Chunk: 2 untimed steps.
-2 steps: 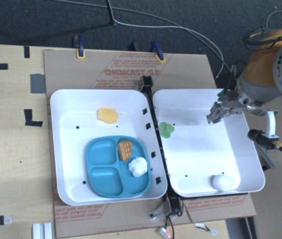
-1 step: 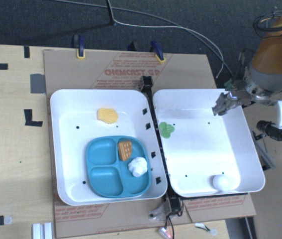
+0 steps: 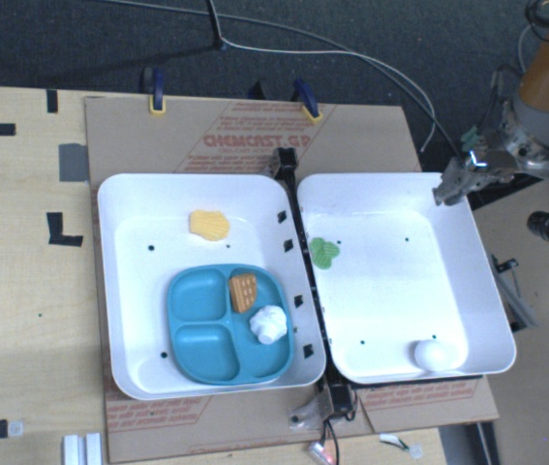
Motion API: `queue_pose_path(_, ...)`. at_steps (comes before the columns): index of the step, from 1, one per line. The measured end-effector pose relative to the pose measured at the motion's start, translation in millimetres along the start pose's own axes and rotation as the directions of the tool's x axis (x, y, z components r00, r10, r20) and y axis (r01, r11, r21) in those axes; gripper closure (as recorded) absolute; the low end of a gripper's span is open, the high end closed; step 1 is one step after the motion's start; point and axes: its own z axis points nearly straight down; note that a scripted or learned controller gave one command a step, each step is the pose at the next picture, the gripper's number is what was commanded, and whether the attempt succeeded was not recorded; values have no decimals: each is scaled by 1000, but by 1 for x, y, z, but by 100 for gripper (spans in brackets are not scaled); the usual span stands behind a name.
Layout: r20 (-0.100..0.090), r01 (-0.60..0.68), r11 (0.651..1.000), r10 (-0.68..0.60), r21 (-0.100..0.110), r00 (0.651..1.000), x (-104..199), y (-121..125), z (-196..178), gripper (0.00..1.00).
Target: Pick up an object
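Observation:
My gripper [image 3: 451,188] hovers over the far right corner of the right bin [image 3: 468,250], with the arm reaching in from the right. In that bin a small green object [image 3: 324,253] lies by the left wall and a white ball [image 3: 436,355] rests near the front right corner. The left bin [image 3: 119,260] holds a yellow piece [image 3: 209,225] toward the back and a blue divided tray [image 3: 197,342]. On the tray sit a brown waffle-like piece [image 3: 243,292] and a white crumpled object [image 3: 269,325].
Both bins stand on a cardboard sheet [image 3: 245,139] held by two clamps [image 3: 158,93] at the back. A thin cable [image 3: 351,56] arcs over the bench behind the bins. Black tape marks lie on the table to the left.

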Motion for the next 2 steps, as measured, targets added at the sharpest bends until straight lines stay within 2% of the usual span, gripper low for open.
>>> queue_pose_path(1, -2, 4, 1000, -4, 5, 1000, 55, -1, -2, 100)
queue_pose_path(2, -2, 4, 1000, -4, 7, 1000, 107, -12, 14, 100)
